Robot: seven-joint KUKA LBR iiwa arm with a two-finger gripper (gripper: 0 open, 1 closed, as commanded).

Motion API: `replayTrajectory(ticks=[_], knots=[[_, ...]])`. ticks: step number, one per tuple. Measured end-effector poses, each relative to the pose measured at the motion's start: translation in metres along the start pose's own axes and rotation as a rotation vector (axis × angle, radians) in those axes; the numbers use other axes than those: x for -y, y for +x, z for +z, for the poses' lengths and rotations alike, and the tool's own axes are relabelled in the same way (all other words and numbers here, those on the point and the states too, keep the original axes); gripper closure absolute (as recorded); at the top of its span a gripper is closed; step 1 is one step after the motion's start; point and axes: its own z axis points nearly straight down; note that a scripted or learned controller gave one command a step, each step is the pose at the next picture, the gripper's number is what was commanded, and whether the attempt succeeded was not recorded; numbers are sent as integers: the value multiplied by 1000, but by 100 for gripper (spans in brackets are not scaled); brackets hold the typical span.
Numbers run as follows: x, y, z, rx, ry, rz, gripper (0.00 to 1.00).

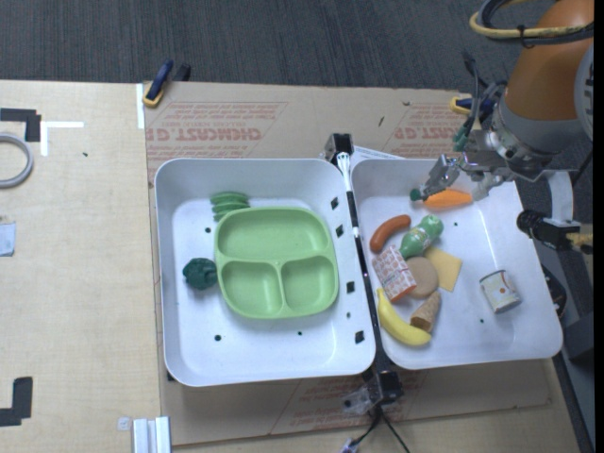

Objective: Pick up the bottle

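Brightness: even, diffuse light is falling from overhead — nothing is looking dim.
Glare: the white bins (pixel 179 347) are glowing brightly, nearly washing out.
Shadows: soft, short ones are hugging the green tray (pixel 276 262).
Sharpness: focus is holding mid-scene — small items are looking slightly grainy.

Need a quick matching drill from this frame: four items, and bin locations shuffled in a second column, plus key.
Items:
1. green divided tray
2. banana
3. carrot
4. small can

Places:
A. right bin, far edge, just below the gripper
B. left bin, centre
C. right bin, right side, alone
D. right bin, near-left corner

Pairs: 1-B, 2-D, 3-A, 4-C
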Motion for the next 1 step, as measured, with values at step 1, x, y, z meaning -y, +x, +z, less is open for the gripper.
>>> replayTrajectory(ticks=[1], knots=[[0,-1,-10,1,-1,0,100]])
